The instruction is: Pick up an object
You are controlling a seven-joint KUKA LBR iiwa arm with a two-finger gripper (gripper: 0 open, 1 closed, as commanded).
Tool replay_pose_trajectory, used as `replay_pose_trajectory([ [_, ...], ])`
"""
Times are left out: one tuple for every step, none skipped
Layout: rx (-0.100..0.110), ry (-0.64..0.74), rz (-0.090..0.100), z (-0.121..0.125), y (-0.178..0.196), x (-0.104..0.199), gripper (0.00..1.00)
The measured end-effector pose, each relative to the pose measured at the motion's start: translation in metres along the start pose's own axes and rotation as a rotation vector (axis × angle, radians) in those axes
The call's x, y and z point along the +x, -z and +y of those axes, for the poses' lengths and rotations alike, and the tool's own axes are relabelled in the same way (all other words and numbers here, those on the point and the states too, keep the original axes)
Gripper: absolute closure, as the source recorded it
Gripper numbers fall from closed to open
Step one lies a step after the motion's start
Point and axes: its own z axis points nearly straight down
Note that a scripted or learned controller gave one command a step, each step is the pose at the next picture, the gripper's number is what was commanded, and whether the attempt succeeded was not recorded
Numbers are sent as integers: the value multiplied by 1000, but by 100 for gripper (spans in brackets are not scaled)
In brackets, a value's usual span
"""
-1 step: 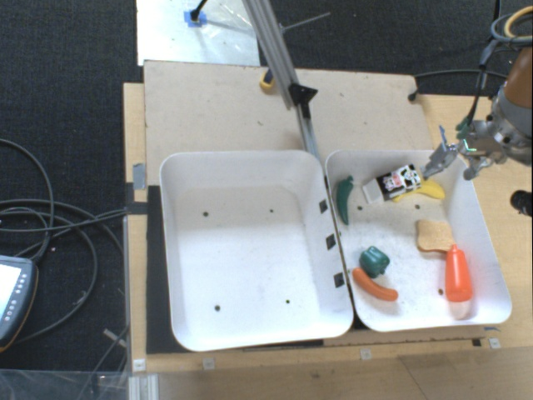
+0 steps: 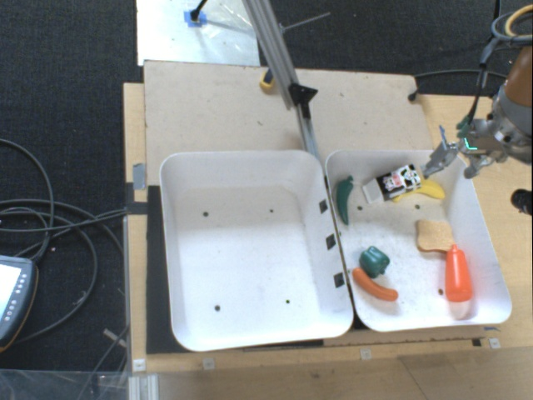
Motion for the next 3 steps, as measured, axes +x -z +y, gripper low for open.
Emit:
replay_pose_trajectory([
  [3, 1, 1, 9, -53, 6, 0],
  [3, 0, 1, 10, -96, 11, 0],
  [5, 1, 2, 18, -154, 12, 0],
])
